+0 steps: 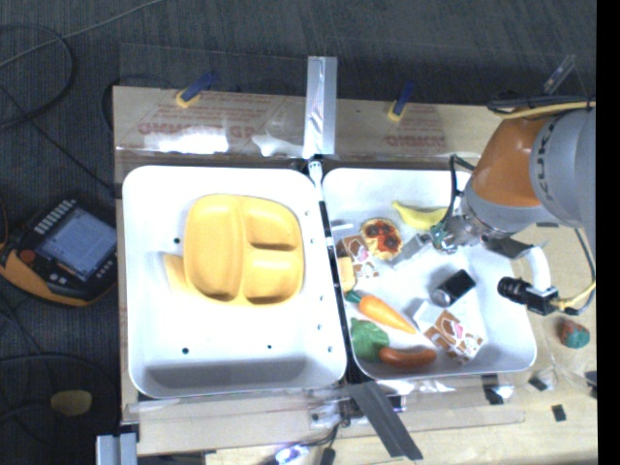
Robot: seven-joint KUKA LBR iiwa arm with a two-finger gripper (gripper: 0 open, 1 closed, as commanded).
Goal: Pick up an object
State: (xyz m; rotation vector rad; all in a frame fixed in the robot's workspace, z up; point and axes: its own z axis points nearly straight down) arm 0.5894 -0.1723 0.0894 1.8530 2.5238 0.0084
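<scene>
The right bin [499, 323] holds several toy foods: a yellow banana [418, 213], a round pizza piece [381, 232], a carrot [387, 310], a green pepper [366, 337], a red sausage [407, 357], a black block [453, 286] and a small printed box [453, 332]. My gripper [431, 240] is low over the bin's upper middle, just below the banana and right of the pizza piece. The black block lies a little below it. I see nothing held in it.
The left bin [223, 356] carries a yellow divided plate [242, 248]. A ridge between the bins runs down the middle. Small printed cards [356, 250] lie by that ridge. A black cylinder [523, 294] sticks out near the right bin's right wall.
</scene>
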